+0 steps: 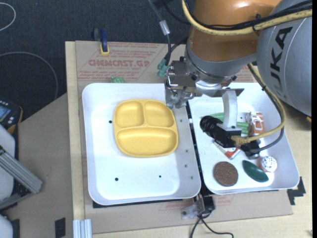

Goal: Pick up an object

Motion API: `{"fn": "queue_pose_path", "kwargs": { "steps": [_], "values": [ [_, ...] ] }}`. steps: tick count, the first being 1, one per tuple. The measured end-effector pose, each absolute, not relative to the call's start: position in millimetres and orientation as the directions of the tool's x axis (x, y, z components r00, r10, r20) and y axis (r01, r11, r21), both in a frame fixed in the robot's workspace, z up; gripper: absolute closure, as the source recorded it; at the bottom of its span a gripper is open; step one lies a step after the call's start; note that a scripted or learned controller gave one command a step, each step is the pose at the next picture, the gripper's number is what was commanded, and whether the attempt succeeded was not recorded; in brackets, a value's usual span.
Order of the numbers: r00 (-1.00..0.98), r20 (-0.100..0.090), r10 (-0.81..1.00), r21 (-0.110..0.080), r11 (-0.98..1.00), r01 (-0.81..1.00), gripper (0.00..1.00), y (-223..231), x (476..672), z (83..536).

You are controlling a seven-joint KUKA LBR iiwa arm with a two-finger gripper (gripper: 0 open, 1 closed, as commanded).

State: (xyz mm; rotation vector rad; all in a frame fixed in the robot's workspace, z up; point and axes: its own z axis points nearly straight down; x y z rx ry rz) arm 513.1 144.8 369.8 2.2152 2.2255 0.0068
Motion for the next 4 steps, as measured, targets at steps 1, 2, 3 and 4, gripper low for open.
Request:
{"fn": "queue_pose_path", "kwargs": {
  "steps": [1, 2, 3, 4],
  "values": [
    [-0.001, 0.001, 1.0, 0.003, 0.001, 1.0, 1.0, 174, 513.4, 380],
    [-0.006, 0.004, 1.0, 0.006, 0.006, 1.0, 1.0, 228, 499.0, 432],
    [0.006, -0.004, 1.0, -0.011, -0.006, 1.0, 1.0, 157, 477.4, 334],
    [0.004, 0.0, 1.0, 0.006, -0.004, 1.0, 1.0, 86, 480.6, 431]
  ]
}}
